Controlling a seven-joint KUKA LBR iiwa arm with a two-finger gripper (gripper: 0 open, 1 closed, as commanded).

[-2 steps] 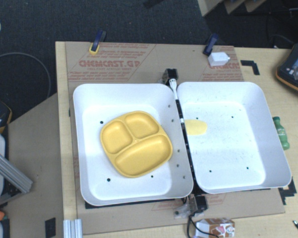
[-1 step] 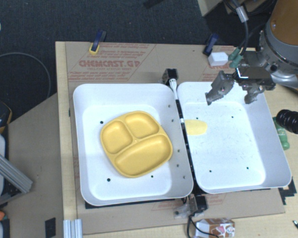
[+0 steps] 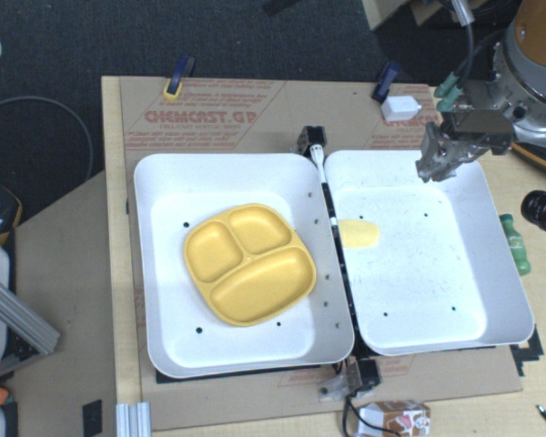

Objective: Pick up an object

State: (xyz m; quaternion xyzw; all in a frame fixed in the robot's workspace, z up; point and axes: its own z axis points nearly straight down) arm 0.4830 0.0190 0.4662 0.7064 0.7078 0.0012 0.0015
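Yellow divided plate (image 3: 248, 263) lies in our left bin (image 3: 155, 244), a pale yellow piece (image 3: 358, 234) at its three o'clock, our gripper (image 3: 434, 171) at the right bin's (image 3: 455, 326) twelve o'clock, its grip unreadable.

Bench surroundings, seen from above at a slant.

The two white bins rest on a brown cardboard sheet (image 3: 255, 112) with red printed letters, and this sheet lies on a dark carpet floor (image 3: 73, 25). At the far edge of the sheet a yellow-and-blue clamp (image 3: 176, 78) sits at the left, and a blue clamp (image 3: 385, 82) at the right, with a small white block (image 3: 400, 108) just beside it. A black clip (image 3: 311, 138) sits where the bins meet (a similar one is at the near edge). A green marker (image 3: 516, 242) lies beside the right bin. A grey cable (image 3: 36, 112) curves on the floor at left.
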